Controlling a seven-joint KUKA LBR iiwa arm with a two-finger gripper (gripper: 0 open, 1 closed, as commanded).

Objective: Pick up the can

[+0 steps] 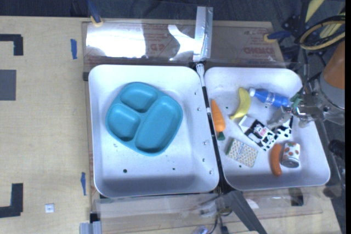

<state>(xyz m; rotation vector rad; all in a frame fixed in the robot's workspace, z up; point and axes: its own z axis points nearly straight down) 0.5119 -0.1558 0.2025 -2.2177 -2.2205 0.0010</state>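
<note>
The can (291,154) is a small white tin with reddish markings, lying in the right bin (312,175) near its front right corner. An orange sausage-shaped toy (275,159) lies against its left side. My gripper (296,110) hangs over the right side of the same bin, behind the can and apart from it, close to a blue bottle (269,98) and a black-and-white spotted item (282,133). Nothing shows between the gripper and the can.
The right bin also holds a yellow banana (240,104), a carrot (219,120), a black-and-white box (258,131) and a woven mat (243,152). In the left bin (104,172) rests a blue divided plate (143,118). Cables and stands crowd the far right.
</note>
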